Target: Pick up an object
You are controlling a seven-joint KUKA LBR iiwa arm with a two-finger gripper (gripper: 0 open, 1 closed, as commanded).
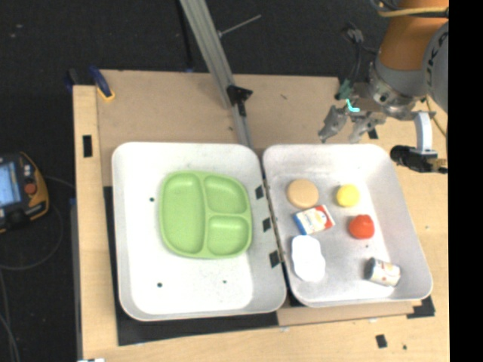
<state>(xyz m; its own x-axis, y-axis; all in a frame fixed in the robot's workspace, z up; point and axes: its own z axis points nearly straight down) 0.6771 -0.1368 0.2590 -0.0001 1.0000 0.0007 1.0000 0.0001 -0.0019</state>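
Observation:
My gripper [349,129] hangs above the far edge of the right bin [400,178], fingers spread apart with nothing between them. Below it in that bin lie a round tan cookie-like disc [303,193], a yellow ball [348,195], a red tomato-like object [361,226], a small blue-and-orange carton [314,219], a white lidded cup [308,257] and a small tilted can [383,271]. The disc and the yellow ball are nearest the gripper.
The left bin [136,277] holds a green three-compartment plate [205,214]. A metal rail [213,51] slants from the top toward the gap between the bins. A handheld device [19,188] lies off the bench at the left.

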